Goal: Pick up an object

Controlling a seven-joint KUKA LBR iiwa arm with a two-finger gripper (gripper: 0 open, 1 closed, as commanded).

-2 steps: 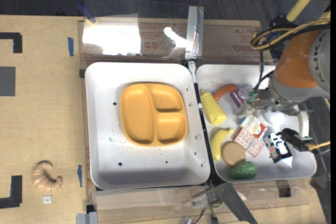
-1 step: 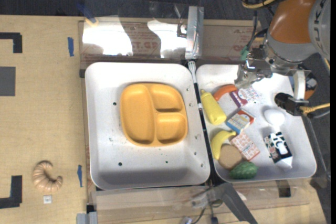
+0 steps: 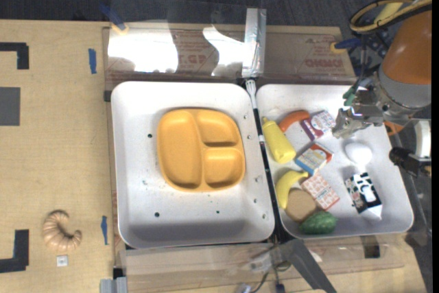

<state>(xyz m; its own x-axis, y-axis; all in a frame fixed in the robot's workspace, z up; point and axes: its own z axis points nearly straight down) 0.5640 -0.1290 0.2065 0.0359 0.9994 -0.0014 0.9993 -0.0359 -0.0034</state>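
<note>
The right bin (image 3: 401,213) holds several small items: a yellow bottle (image 3: 278,141), an orange piece (image 3: 293,119), a purple-and-white packet (image 3: 319,124), a banana (image 3: 287,183), a round brown cookie (image 3: 300,203), a green piece (image 3: 317,221), a patterned packet (image 3: 320,190), a white rounded object (image 3: 358,151) and a black-and-white carton (image 3: 363,191). My gripper (image 3: 348,120) hangs over the bin's upper right part, just above the white rounded object and right of the purple-and-white packet. Nothing is visibly held between its fingers.
The left bin (image 3: 130,147) contains a yellow divided plate (image 3: 200,149). A croissant (image 3: 62,230) lies on the wooden bench at the lower left. A clear plastic sheet and cardboard stand behind the bins. Yellow and black cables (image 3: 384,10) loop above the arm.
</note>
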